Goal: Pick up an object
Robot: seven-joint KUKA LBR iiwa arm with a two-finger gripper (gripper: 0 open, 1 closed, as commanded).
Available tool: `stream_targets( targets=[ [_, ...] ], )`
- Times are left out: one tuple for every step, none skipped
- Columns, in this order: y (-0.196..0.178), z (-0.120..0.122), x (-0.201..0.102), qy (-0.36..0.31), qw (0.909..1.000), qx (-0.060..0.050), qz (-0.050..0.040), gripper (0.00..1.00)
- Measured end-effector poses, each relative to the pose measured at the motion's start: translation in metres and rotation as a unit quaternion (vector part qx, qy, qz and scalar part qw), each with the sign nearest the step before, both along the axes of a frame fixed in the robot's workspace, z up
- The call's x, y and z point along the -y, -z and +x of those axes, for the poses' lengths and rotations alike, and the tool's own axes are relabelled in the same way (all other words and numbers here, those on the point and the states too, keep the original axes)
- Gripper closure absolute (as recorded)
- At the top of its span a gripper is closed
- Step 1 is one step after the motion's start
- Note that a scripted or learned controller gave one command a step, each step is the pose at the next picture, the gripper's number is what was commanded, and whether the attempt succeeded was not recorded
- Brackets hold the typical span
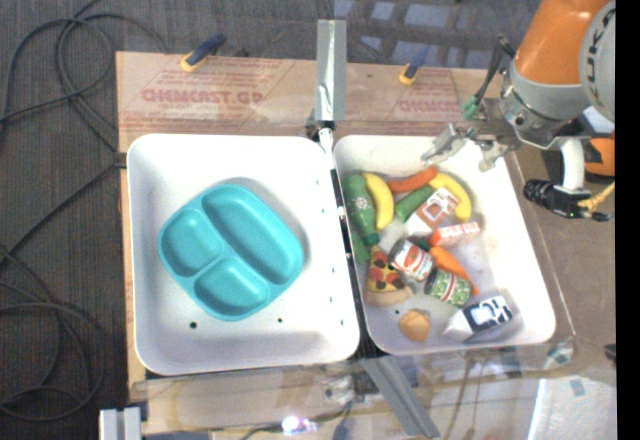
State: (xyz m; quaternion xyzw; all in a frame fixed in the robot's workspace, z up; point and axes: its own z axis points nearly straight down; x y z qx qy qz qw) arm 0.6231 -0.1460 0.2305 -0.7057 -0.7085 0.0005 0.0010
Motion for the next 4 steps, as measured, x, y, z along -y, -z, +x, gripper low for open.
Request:
stream_targets(
  targets=[
    [0.121,0.040,0.014,-0.023,0.9997,0.012,-0.0053,0.00],
    [0.143,0.026,0.046,-0.036,0.9993,0.004,-0.0027,0.00],
    [0.130,0.027,0.046,-0.036,0.9993,0.005,-0.0035,1.00],
    [0.038,0.046,-0.018,-0.002,1.0000,0.001,-0.0010,1.00]
  ],
)
